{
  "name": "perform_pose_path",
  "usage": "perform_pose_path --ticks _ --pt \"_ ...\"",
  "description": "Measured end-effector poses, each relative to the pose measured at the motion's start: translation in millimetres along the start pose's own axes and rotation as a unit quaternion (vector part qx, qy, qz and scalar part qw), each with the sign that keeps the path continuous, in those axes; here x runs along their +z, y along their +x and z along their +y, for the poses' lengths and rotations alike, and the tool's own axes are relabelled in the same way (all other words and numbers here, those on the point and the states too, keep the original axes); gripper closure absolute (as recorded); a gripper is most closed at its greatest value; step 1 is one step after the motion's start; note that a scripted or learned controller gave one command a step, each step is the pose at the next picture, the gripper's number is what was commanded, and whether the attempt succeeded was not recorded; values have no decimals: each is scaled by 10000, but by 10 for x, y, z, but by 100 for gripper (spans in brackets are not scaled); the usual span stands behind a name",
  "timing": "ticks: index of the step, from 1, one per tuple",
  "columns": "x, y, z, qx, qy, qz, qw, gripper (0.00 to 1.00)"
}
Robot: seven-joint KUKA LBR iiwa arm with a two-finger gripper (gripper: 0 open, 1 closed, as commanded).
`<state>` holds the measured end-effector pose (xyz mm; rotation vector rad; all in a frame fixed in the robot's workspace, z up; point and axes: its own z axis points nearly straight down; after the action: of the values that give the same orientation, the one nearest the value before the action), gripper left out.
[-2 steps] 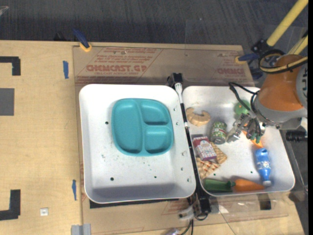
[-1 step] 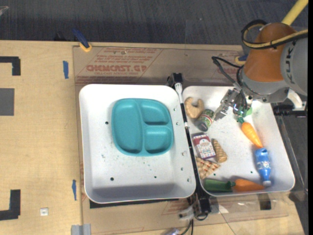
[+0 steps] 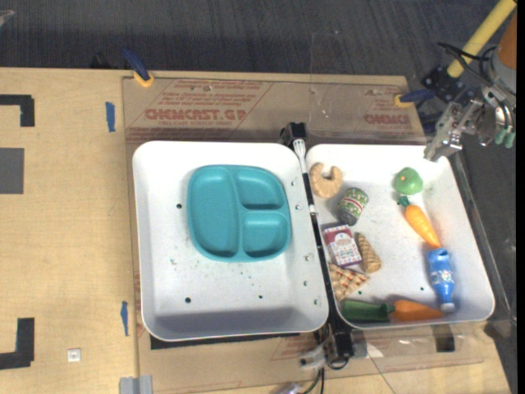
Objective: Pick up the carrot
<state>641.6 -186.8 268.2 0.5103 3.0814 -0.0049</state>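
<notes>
While the gripper (image 3: 447,142) hovers at the right bin's (image 3: 480,245) far edge, finger state indiscernible, it should descend squarely astride the carrot (image 3: 420,222).

Teal divided plate (image 3: 239,212) in left bin (image 3: 156,245). In right bin (image 3: 472,245): pretzel-shaped toy (image 3: 326,179), green can (image 3: 353,204), small carton (image 3: 342,246) on waffle pieces (image 3: 354,276), blue bottle (image 3: 440,276), green apple (image 3: 408,180).
</notes>
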Motion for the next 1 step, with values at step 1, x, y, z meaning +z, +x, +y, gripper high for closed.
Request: perform_pose_path --ticks 1 --pt "45 17 20 -12 -5 43 10000 0"
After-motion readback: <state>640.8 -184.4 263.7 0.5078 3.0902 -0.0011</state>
